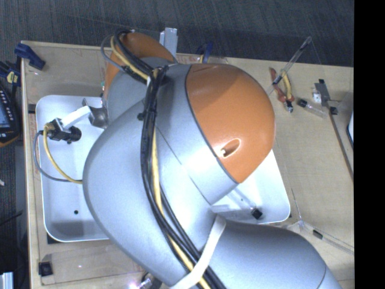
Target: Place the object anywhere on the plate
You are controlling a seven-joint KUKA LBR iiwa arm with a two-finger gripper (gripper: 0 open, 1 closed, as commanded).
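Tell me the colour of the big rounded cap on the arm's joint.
Orange cap, on the grey arm, seen in the camera view.

Lying at two o'clock on the bench: red-handled pliers beside a small metal tool. Sitting at ten o'clock: a blue clamp. Resting at eight o'clock: left white bin.

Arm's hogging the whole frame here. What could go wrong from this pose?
1. The arm covers most of both bins, so the plate and object can't be checked; a miss would likely go unnoticed.
2. The yellow cable loops loose in the left bin and could snag on a move.
3. Tools lie on the bench beside the right bin, within a possible swing.
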